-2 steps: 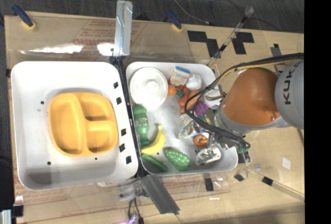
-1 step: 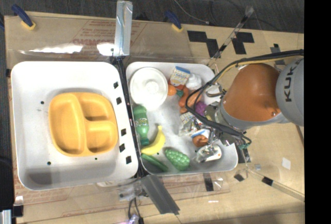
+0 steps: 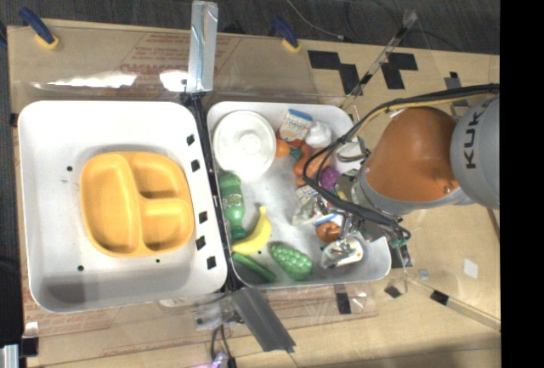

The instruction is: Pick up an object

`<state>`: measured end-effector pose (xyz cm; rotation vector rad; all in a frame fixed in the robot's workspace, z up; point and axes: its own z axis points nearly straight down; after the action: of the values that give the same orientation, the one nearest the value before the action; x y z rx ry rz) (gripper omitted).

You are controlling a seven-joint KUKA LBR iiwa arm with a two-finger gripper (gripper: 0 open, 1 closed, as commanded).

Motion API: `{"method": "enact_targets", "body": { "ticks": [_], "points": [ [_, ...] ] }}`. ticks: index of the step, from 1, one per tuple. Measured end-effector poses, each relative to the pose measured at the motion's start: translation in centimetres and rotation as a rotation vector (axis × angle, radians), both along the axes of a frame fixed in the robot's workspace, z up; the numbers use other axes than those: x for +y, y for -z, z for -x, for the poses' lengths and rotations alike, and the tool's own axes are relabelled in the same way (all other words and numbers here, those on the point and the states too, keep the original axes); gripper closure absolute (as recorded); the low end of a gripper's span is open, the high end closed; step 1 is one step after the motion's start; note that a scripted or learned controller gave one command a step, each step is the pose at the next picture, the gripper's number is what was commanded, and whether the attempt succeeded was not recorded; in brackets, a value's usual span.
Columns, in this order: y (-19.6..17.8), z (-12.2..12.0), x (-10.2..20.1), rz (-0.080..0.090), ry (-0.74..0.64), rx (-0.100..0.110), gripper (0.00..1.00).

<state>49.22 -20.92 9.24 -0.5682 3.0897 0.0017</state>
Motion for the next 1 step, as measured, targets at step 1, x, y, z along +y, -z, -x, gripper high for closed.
{"method": "enact_targets", "body": {
  "ticks": [1],
  "points": [
    [0.05,0.61,0.48,0.000,-0.039,0.001,0.00]
  ]
}}
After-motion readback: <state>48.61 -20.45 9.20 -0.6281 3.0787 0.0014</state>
